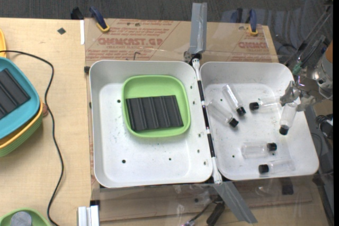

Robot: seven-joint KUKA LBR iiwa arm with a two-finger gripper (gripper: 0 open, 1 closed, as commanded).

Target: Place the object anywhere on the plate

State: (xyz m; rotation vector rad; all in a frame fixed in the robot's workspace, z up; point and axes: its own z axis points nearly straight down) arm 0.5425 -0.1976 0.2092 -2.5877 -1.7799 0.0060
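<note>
Nearest the lens, raised over the right-hand rim of the right bin (228,69), sits the gripper (293,97), entering from the right edge of the frame. How far it is open cannot be told at this size. A clear tube with a black cap (286,118) hangs or lies just below it, cap end toward the bottom of the frame. The tube's upper end meets the gripper, but whether it is actually gripped cannot be told.

Left of that, in the upper middle of the same bin, are three more capped tubes (231,98), close together and set at different angles. Two others (255,151) lie near the bin's lower edge. Bare white floor runs between these groups through the middle of the bin.

Across the central seam where the two rims touch, the left bin (106,166) holds the green plate (156,80) in its upper half, close to the far wall and right wall. A dark ribbed insert (155,113) covers most of the plate, leaving a green border all round. The lower half of this bin is open floor.

Beyond the bins, at the top of the frame, is a cardboard sheet (130,39) held by blue clamps (98,18). Stacked teal trays (18,108) sit at the left edge, with a black cable (53,114) trailing over the wooden table (32,39).
</note>
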